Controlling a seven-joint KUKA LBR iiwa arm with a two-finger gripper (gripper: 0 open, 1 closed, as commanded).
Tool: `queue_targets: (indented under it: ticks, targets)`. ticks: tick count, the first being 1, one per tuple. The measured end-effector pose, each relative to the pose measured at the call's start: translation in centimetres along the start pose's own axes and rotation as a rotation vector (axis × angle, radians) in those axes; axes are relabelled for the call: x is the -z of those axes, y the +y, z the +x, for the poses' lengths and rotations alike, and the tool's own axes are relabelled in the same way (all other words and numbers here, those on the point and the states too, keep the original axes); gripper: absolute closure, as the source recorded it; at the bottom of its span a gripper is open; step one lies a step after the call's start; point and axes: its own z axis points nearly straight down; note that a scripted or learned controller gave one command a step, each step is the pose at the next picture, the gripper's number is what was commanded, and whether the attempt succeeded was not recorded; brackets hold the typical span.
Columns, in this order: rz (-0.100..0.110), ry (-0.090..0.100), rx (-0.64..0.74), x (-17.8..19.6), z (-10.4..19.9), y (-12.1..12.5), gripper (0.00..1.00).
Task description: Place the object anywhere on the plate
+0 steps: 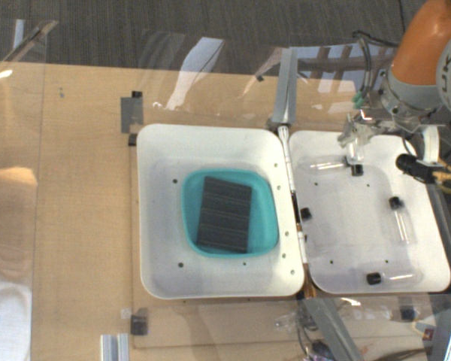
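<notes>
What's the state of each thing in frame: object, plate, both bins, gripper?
dark ridged block: lying flat on the plate.
teal plate: upright in the left bin, bearing the block.
left bin: holds the plate.
right bin: beside the left bin.
gripper: over the right bin's far edge, apart from the block.

Honestly can't read any text, label, brand or number anywhere here, not on the bins, plate, or desk.
</notes>
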Motion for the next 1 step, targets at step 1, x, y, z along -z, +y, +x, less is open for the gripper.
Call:
queue_targets:
  ticks: [1]
  targets:
    - [0.003, 0.003, 0.133, -1.62, 7.62, -9.76, 1.0]
